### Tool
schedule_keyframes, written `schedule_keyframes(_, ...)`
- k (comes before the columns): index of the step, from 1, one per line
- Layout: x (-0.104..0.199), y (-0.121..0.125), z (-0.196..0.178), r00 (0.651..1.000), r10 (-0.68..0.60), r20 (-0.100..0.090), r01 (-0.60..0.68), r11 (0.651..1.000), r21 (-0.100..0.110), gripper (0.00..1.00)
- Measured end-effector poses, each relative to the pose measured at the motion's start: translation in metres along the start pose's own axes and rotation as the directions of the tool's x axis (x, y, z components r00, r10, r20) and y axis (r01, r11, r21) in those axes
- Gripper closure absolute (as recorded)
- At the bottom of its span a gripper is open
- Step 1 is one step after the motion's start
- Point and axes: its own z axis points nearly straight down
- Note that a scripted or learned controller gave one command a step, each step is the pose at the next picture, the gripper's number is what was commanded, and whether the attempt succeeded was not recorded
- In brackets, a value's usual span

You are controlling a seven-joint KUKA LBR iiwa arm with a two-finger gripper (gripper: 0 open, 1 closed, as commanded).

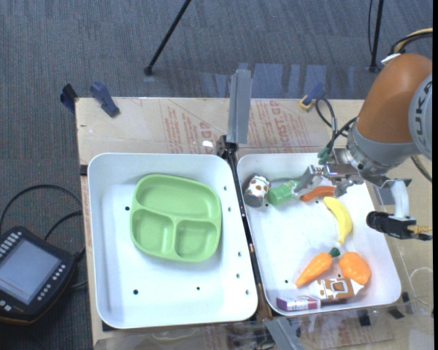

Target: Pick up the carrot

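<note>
Nearest you, a small printed carton crowds the orange plastic carrot at the right-hand white bin's front. The fingers hover by a slim orange piece at the back; I cannot tell their spread. You risk grabbing that lookalike.
</note>
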Motion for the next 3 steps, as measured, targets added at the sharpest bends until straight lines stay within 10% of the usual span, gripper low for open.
schedule_keyframes(1,-0.057,-0.069,0.109,0.998,0.058,-0.001,-0.058,0.998,0.002,0.00)
schedule_keyframes(2,-0.076,-0.116,0.119,0.993,0.120,-0.002,-0.120,0.993,0.000,0.00)
schedule_keyframes(3,-0.076,-0.114,0.109,0.992,0.127,-0.003,-0.127,0.992,-0.005,1.00)
